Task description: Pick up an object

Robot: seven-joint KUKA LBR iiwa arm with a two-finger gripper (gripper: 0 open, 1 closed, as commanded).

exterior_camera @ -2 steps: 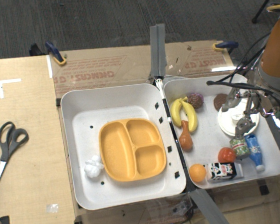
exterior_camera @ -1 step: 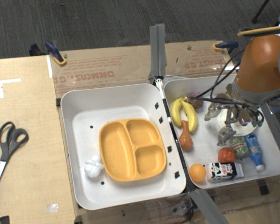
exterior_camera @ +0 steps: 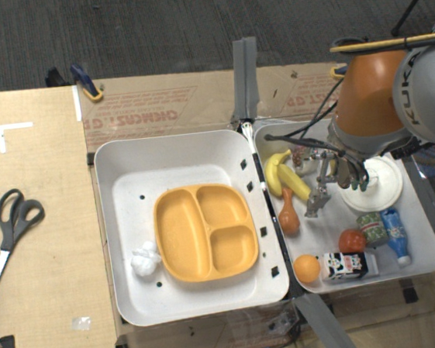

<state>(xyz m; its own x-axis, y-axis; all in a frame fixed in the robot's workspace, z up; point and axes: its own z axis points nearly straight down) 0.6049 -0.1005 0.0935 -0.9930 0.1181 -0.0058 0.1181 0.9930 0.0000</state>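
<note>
My gripper hangs over the middle of the right bin, open, with nothing between its fingers. Just left of it lie two yellow bananas and a brown pear-shaped gourd. A white round dish sits to its right, partly under the wrist. Toward the front of the bin are an orange, a black-and-white carton, a red ball-like fruit, a green can and a blue bottle.
The left bin holds a yellow divided plate and a white crumpled lump. Scissors lie on the bench at far left. The arm's orange band looms over the right bin's back.
</note>
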